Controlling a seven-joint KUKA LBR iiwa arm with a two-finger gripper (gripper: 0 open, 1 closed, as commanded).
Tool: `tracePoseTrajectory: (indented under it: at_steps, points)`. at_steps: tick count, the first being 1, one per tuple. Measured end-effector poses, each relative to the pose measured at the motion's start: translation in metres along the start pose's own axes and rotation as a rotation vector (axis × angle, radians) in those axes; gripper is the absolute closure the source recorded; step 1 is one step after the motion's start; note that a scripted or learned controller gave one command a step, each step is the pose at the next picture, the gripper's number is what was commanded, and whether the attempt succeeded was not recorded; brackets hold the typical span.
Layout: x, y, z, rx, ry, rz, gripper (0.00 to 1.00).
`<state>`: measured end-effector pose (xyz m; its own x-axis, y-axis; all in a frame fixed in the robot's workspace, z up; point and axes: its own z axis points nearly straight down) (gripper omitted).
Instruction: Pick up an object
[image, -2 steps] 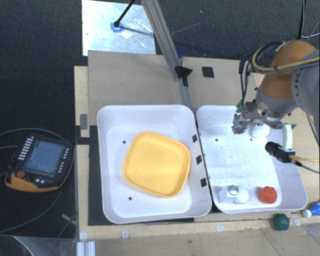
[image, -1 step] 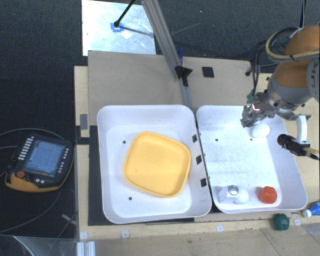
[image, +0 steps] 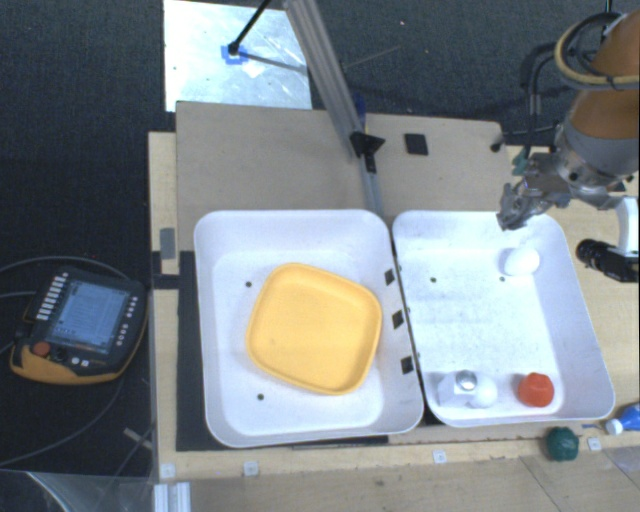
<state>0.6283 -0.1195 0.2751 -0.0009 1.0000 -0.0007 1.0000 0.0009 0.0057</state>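
A small round white ball lay in the upper right of the right white bin, with a red cup-like object and a small white-and-silver object along its lower edge. The claw hovered just above the ball; whether it was open or closed could not be told. A square yellow plastic plate sat in the left white bin.

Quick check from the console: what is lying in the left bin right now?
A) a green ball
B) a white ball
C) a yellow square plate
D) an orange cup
C: the yellow square plate lies alone in the left bin, while the white ball and the orange object sit in the right bin.
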Motion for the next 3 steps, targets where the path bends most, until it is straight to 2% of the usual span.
tracePoseTrajectory:
  at_steps: [1, 3]
  points:
    - [0.049, -0.015, 0.018, 0.006, 0.002, -0.003, 1.00]
    - [0.142, -0.050, 0.014, 0.005, 0.002, -0.004, 1.00]
